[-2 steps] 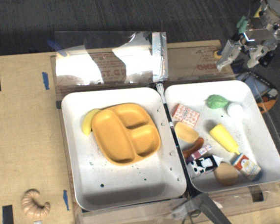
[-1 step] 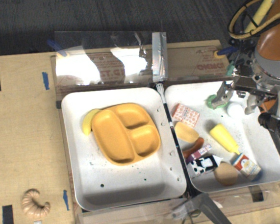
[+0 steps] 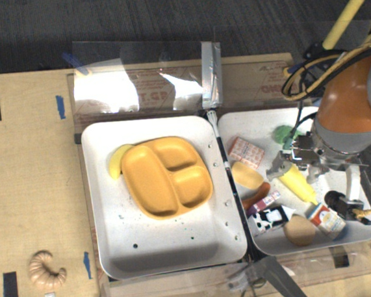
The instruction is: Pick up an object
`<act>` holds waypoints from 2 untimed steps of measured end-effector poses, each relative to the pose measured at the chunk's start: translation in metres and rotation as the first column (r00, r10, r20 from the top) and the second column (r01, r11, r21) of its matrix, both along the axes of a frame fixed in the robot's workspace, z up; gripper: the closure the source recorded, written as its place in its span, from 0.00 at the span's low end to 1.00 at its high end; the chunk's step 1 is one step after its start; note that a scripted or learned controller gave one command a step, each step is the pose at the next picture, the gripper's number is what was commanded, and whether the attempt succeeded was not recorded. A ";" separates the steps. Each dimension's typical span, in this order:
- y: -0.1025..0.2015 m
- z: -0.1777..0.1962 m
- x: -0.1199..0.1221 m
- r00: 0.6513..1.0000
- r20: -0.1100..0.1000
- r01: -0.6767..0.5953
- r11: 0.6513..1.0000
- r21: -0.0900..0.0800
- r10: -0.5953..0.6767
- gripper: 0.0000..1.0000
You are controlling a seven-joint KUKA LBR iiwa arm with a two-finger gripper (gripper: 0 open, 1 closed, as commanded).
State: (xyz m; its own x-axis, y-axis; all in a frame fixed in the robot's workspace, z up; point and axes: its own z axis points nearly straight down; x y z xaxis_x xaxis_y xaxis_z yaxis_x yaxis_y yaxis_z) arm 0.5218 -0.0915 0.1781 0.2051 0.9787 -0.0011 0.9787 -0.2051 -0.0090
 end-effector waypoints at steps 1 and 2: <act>-0.009 -0.087 -0.005 1.000 0.011 0.007 1.000 0.000 -0.007 0.00; -0.009 -0.078 -0.005 1.000 0.010 0.010 1.000 0.000 -0.010 1.00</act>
State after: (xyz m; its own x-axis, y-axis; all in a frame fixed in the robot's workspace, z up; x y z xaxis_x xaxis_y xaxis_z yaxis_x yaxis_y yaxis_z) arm 0.5167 -0.1001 0.1000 0.2146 0.9767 0.0009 0.9767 -0.2146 0.0008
